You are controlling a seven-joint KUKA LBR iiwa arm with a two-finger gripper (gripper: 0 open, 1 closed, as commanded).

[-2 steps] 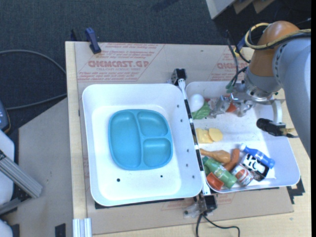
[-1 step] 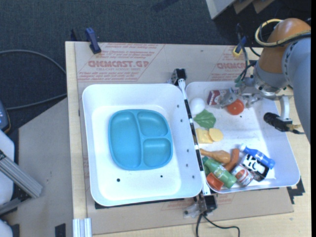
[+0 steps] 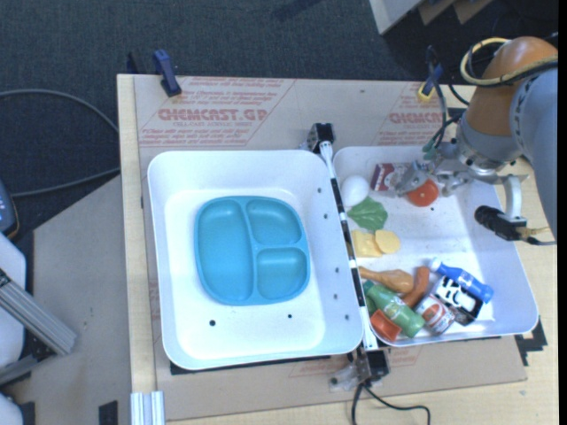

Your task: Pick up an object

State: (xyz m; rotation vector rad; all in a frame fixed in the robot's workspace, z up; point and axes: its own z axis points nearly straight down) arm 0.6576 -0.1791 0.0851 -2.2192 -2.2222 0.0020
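The arm reaches in from the right, its gripper [image 3: 423, 182] low over the far end of the right bin [image 3: 496, 277]; a red tomato [image 3: 423, 194] sits right at the fingertips, seemingly pinched between them; a red-and-white packet [image 3: 384, 177] lies just beside it; the left bin [image 3: 173, 237] carries a blue divided tray [image 3: 252, 249].

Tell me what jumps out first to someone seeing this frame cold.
The blue divided tray sits alone in the left bin, big and bright against the white. In the right bin, toy food clutters the near side, and the gripper sits at a small red object in the far corner; whether it holds it is unclear.
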